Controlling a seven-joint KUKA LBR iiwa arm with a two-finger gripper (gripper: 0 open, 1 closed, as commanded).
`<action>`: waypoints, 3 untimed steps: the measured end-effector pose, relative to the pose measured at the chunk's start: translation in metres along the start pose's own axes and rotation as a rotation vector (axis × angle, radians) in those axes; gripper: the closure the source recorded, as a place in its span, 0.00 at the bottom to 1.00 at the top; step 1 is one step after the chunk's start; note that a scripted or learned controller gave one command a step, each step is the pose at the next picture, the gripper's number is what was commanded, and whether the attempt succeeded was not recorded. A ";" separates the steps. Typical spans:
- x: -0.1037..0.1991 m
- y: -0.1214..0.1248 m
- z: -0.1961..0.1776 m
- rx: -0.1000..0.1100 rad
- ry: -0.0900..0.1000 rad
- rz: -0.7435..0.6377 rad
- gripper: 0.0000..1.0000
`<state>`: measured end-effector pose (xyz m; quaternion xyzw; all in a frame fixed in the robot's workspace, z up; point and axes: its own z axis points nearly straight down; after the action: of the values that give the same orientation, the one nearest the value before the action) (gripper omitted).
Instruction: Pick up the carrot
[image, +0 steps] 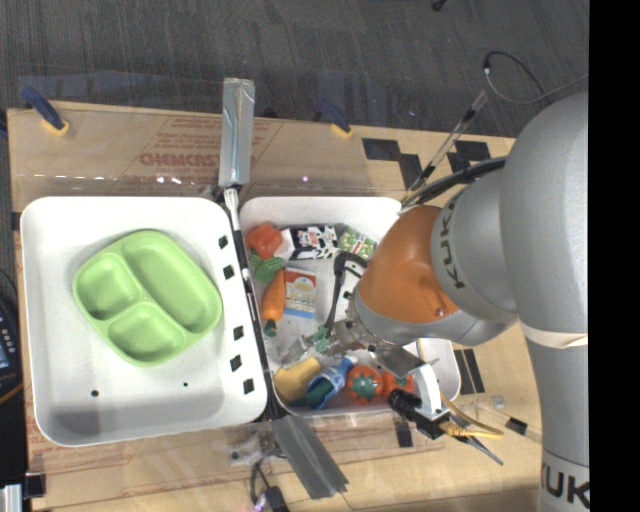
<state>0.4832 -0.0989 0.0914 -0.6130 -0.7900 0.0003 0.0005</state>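
Note:
An orange carrot (271, 301) lies along the left wall of the right bin (322, 207), with a green leafy top (264, 268) at its far end. The arm's orange band and grey wrist hang over the middle and right of that bin. My gripper (327, 343) reaches down just right of the carrot, among the clutter in the bin's near half. It is apart from the carrot, about a hand's width to its right and nearer.
The left bin (45, 330) holds a green divided plate (147, 294). The right bin also holds a red tomato-like toy (264, 239), a small carton (300, 294), printed cards (318, 240), a yellow toy (298, 378) and a red-orange toy (366, 383).

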 end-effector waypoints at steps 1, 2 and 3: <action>-0.001 -0.006 0.000 0.002 0.003 -0.239 0.00; -0.003 -0.007 0.000 -0.001 -0.001 0.061 0.00; -0.003 -0.008 0.000 0.002 0.003 -0.150 0.00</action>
<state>0.4764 -0.1035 0.0910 -0.5521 -0.8338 0.0001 0.0024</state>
